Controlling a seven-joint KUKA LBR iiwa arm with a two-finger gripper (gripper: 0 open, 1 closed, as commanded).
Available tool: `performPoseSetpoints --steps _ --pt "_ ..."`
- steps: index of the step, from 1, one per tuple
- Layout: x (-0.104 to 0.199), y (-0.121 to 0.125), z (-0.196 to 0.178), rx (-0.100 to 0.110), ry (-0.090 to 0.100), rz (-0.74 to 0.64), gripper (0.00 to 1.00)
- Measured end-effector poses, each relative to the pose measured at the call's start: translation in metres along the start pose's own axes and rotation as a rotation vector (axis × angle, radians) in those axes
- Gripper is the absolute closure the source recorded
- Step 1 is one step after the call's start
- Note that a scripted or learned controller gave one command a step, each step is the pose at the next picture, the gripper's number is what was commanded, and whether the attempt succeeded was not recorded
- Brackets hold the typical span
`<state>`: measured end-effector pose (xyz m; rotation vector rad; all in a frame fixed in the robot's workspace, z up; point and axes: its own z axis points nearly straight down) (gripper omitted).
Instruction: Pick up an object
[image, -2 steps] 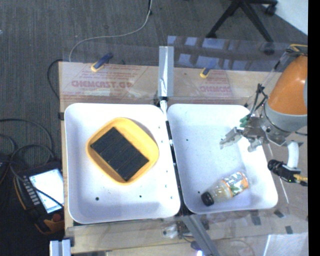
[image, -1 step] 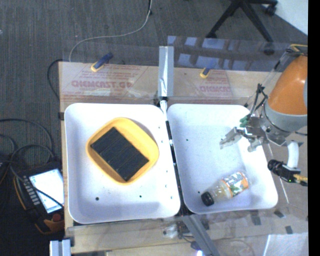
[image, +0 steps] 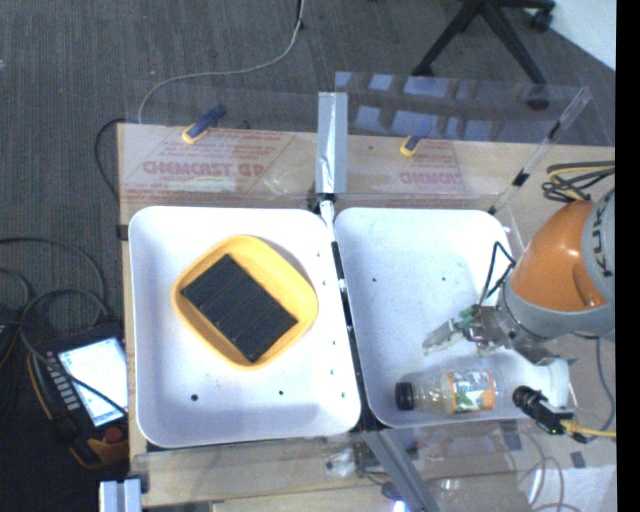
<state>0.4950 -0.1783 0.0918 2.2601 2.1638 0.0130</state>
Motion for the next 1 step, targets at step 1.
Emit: performPoseSetpoints --steps 1 --pt "-0.0153 0.0272 0.0008 0.003 0.003 -0.104 0.00"
